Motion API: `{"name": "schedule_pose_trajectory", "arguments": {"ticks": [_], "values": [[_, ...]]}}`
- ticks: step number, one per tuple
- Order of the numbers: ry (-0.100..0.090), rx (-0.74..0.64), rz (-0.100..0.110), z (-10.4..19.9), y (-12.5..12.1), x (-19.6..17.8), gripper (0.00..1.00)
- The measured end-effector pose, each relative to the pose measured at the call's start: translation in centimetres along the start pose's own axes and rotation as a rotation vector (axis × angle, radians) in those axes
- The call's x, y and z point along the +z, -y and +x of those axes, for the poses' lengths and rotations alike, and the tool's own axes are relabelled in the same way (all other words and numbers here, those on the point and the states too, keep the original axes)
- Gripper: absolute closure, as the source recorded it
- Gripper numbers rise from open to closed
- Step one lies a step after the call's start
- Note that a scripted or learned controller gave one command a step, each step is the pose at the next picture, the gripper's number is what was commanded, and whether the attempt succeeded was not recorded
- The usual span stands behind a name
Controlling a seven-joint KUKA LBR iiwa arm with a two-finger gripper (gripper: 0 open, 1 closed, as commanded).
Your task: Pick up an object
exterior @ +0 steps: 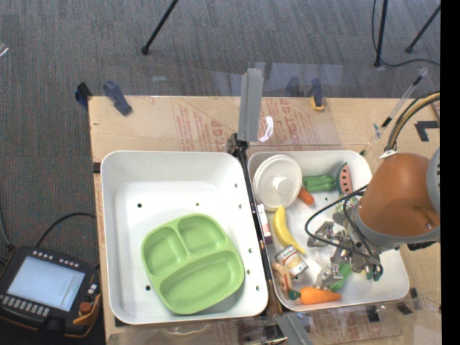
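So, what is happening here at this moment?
A grey robot arm reaches from the right into the right bin, with its gripper down among the toy food: a banana, a carrot, a small can and a white bowl. Nothing is visibly held yet. The left bin holds a green divided plate.

Bins (118,192): you are looking at smooth white plastic, catching a soft sheen.
Green tray (192,263): matt plastic, lying smooth and even.
White bowl (277,181): glossy plastic, you are seeing a light glare.
Banana (282,228): smooth, slightly shiny plastic.
Desk (180,124): matt cardboard sheet, showing printed red marks.
Floor (108,34): rough grey carpet.
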State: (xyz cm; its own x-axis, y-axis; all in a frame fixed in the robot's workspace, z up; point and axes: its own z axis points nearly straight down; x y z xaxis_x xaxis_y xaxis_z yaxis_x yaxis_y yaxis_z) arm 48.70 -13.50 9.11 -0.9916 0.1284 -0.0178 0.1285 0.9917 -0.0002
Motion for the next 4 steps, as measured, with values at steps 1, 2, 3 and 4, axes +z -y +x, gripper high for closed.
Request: {"name": "schedule_pose_trajectory", "arguments": {"ticks": [1,2,3,4], "values": [[-0.015,0.125,0.0,-7.2,5.5,0.4,0.0],[-0.017,0.292,0.001,-1.5,6.3,0.3,0.0],[-0.018,0.209,0.0,-4.4,6.8,0.5,0.0],[-0.017,0.274,0.001,0.0,7.6,0.4,0.0]]}}
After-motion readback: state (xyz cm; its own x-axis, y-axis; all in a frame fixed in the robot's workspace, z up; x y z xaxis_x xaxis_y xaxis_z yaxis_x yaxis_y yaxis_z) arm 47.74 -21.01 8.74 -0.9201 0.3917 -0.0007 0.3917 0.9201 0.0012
